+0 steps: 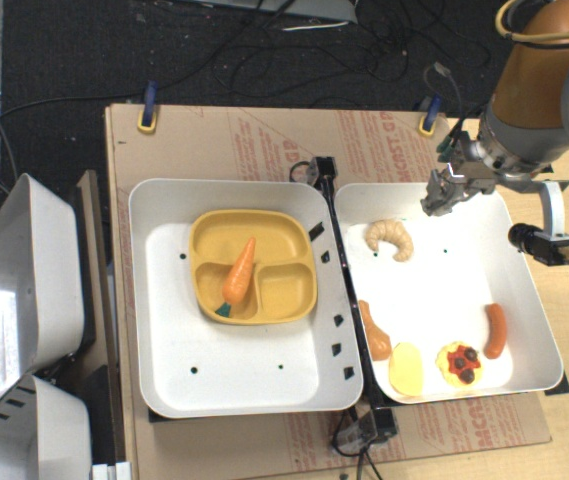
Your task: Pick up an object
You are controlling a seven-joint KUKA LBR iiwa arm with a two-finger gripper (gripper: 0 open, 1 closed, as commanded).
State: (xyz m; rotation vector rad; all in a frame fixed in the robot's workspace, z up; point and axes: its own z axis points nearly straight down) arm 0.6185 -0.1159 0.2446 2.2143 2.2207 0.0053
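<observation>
Your tool (442,200) hovers by the right bin's (524,268) far rim, grip state unclear, curved croissant (391,238) nearby, smooth floor open between.

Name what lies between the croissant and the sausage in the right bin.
Nothing: in the camera view, only bare white bin floor separates the croissant from the sausage.

Grey arm (524,133) with a rounded orange band and a dark metal pincer (438,202).
</observation>
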